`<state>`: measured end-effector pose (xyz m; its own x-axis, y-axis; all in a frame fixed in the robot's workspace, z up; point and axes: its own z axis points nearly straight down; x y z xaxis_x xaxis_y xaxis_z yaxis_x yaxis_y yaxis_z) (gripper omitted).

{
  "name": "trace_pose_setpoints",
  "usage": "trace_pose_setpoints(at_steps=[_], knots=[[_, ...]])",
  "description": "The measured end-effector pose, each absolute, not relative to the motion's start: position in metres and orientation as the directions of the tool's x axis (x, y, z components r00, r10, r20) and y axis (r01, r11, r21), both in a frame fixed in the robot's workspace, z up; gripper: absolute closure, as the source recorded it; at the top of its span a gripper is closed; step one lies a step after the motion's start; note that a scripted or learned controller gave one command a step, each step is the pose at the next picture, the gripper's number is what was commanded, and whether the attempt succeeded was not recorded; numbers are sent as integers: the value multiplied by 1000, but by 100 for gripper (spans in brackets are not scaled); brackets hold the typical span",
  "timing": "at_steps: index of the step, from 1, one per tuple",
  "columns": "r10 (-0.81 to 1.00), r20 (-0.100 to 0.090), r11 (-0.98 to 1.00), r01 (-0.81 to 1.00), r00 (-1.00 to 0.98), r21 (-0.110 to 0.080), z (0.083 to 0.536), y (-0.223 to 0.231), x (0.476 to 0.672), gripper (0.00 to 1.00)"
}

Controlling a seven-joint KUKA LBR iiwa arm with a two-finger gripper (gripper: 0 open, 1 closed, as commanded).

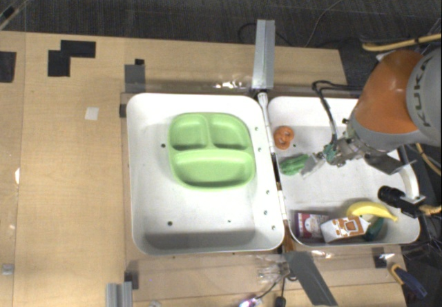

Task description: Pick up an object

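In the right bin (407,181) a small green object (292,164) lies near the left wall. Just above it sits a small orange round item (283,136). My gripper (313,161) reaches in from the right, low over the bin floor, with its tip right beside the green object's right end; I cannot see whether it touches it. Along the bin's front edge lie a yellow banana (371,211), a white and brown carton (344,228) and a dark packet (309,223).
The left bin (145,161) holds a green divided plate (210,148). A metal post (264,54) stands behind the wall between the bins. The arm's orange band (390,95) hangs over the right bin's far right corner. Cables run along the right side.
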<state>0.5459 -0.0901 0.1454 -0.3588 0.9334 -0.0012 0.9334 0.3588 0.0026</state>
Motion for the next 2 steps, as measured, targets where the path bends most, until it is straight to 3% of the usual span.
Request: trace_pose_setpoints(at_steps=[1, 2], knots=[[942, -2, 337, 942, -337, 4, 148, -112, 614, 0], [980, -6, 197, 980, -197, 22, 98, -90, 642, 0]])
